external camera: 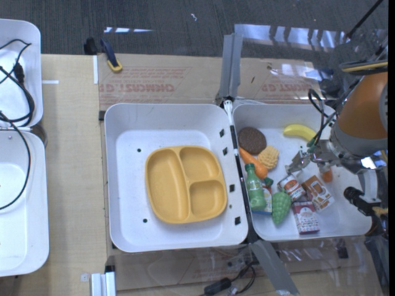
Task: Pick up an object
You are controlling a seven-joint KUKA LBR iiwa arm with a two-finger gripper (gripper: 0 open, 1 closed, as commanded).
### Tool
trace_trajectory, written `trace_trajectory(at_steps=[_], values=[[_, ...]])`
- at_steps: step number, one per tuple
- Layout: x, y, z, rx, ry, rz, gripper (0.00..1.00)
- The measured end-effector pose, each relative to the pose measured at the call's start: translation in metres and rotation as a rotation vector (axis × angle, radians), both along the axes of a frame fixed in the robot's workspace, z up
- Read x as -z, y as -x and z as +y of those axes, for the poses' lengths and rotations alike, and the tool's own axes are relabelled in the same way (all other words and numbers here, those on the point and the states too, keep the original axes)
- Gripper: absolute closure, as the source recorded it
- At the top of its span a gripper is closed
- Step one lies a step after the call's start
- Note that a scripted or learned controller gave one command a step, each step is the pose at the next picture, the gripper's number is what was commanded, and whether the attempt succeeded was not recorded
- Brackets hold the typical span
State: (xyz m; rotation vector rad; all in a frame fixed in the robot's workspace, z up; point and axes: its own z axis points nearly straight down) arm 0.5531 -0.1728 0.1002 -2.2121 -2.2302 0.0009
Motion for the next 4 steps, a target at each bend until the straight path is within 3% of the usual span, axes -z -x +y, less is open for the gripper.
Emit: trace_trajectory(at_steps=[1, 2, 3, 4], values=[[0.008, -0.075, -0.004, -0.144, 0.001, -0.001, 0.0], [0.007, -0.108, -0.039, -0.124, -0.015, 0.007, 0.0], [0.001, -0.105, -0.044, -0.125, -0.005, 0.015, 1.0], [-0.125, -0.107, -0.013, -0.068, 0.002, -0.003, 1.0]])
